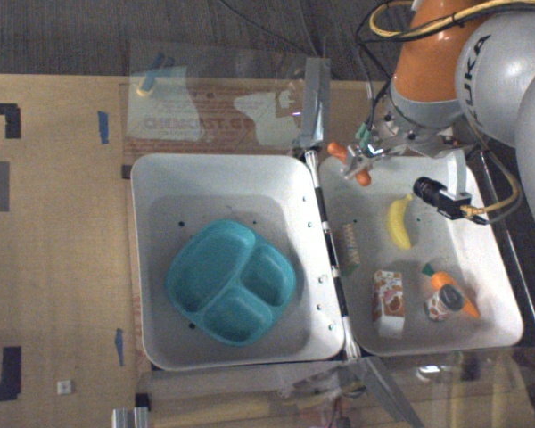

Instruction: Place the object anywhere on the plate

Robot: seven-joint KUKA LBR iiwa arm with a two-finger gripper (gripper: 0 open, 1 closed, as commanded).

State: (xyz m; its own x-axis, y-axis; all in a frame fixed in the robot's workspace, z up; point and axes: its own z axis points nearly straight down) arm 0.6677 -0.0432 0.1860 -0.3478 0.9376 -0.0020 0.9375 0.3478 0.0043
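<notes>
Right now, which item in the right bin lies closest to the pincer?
The banana, yellow and curved, lies just below the pincer. The carton and the carrot-topped item sit farther down.

We count two white bins: left bin [152,239], right bin [499,319]. One teal plate [232,281], three compartments, in left bin. Right of plate, in right bin, we count four loose items: one yellow banana [399,223], one red-and-white carton [389,301], one orange-topped bottle [448,298], one small brown ridged piece [349,244]. One arm, one gripper [361,159], up and right of plate.
</notes>
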